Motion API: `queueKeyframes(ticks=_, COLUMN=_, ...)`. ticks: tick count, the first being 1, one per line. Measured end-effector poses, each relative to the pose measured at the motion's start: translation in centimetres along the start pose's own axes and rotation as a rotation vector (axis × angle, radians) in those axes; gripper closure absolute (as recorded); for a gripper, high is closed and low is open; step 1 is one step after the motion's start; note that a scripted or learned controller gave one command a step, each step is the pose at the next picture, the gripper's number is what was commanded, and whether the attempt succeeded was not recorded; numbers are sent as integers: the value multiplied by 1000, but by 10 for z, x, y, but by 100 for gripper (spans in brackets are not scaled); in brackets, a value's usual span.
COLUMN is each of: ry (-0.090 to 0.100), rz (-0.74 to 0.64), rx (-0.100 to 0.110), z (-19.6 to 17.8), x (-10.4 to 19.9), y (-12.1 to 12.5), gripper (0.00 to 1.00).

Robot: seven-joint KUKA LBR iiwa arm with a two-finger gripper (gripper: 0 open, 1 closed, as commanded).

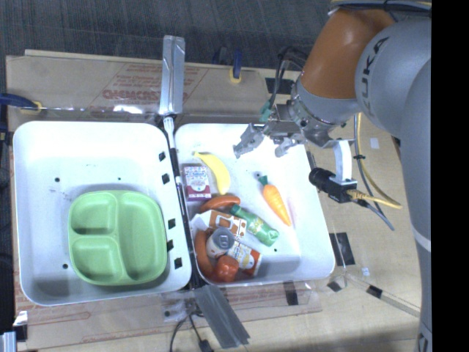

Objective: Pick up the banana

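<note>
The yellow banana (pixel 215 170) lies in the right bin (pixel 311 248), near its upper left corner, next to a small dark red packet (pixel 196 181). My gripper (pixel 265 145) hangs over the top of the right bin, to the right of the banana and apart from it. Its two fingers (pixel 246 142) are spread, with nothing between them.
An orange carrot (pixel 275 202) lies at the right bin's middle right. A sausage, a green bottle (pixel 255 225), a can and a tomato are piled at its lower left. The left bin (pixel 44 160) holds a green divided plate (pixel 117 236).
</note>
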State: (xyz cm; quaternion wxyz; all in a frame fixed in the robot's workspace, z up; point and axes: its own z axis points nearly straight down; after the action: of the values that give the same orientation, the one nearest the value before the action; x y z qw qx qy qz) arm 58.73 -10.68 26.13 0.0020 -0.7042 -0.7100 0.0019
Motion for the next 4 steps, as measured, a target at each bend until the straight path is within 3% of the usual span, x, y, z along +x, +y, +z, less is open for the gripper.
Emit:
queueKeyframes(ticks=1, ry=-1, rz=-76, rx=0, z=99, x=1, y=31, gripper=0)
queueKeyframes(ticks=2, ry=-1, rz=-95, rx=-5, z=-6, x=24, y=25, gripper=0)
queueKeyframes(ticks=3, ry=0, rz=-152, rx=0, z=95, x=-18, y=21, gripper=0)
queueKeyframes(ticks=4, ry=-3, rz=-310, rx=-10, z=163, x=7, y=28, gripper=0)
